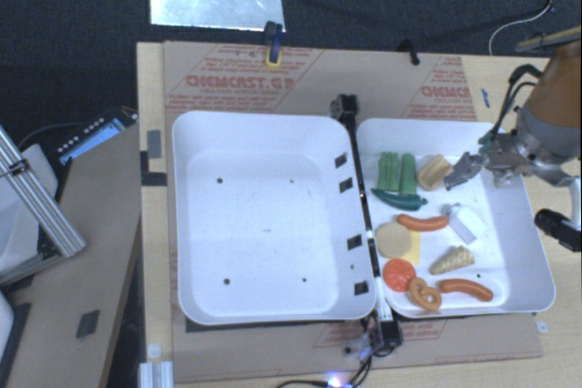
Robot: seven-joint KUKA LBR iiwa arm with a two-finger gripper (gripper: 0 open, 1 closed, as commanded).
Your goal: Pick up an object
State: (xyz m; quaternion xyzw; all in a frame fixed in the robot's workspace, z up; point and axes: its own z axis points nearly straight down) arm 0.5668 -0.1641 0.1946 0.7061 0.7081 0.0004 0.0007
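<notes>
The right bin (pixel 514 236) holds several toy foods. Two green pieces (pixel 397 169) lie at its back, with a dark green pepper (pixel 399 197) just in front and a pale yellow piece (pixel 434 170) to their right. A red sausage (pixel 423 221), a small white bottle (pixel 463 224), a beige disc (pixel 394 239), a red tomato (pixel 398 273), a corn piece (pixel 452 261), an orange ring (pixel 424 293) and a second sausage (pixel 466 290) fill the front half. My gripper (pixel 462 172) hangs over the bin's back right, just right of the pale yellow piece.
The left bin (pixel 264 119) stands beside the right one, split from it by a black-clipped divider (pixel 364 213). A cardboard sheet (pixel 236 73) lies under both. A yellow and blue clamp (pixel 273 45) sits at the back edge.
</notes>
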